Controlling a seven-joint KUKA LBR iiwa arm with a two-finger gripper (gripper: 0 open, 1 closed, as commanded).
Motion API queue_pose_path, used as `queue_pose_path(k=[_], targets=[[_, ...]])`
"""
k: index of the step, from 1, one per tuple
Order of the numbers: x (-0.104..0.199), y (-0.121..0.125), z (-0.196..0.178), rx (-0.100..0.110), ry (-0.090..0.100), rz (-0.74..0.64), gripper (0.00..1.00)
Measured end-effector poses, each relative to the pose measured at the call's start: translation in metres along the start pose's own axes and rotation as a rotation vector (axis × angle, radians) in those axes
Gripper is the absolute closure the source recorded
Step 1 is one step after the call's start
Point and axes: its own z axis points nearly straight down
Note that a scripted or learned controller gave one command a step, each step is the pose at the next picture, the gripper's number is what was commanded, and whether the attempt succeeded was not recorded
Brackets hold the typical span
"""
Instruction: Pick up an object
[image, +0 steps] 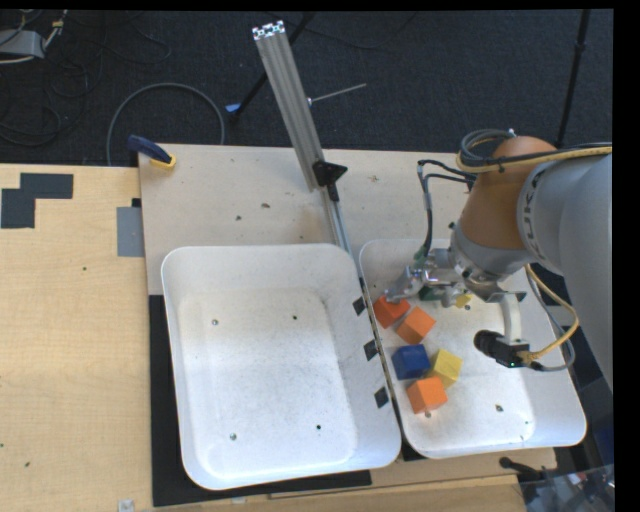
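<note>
A: What sort of place is this?

B: Robotics lab, def. Big grey arm (560, 215) w/ an orange band, bolted in by a plywood bench (250, 195) w/ drilled holes in it.

A: Anything else giving it away?

B: Two shallow white bins (260, 420) side by side on black matting, coloured test cubes (415, 350) in the right one. Aluminium extrusion post (295, 105) clamped upright at the back, prob. a rig mount.

A: And the floor?

B: Dark carpet, loose cables (165, 110) looping over it, a stand leg at top right. Black tape squares (35, 195) on the wood at left. No home or shop stuff, all test gear.
</note>
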Motion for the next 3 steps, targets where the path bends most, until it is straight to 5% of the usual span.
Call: queue_pose_path(k=[3], targets=[[-0.0006, -0.0006, -0.0009, -0.003, -0.001, 0.004, 0.0]])
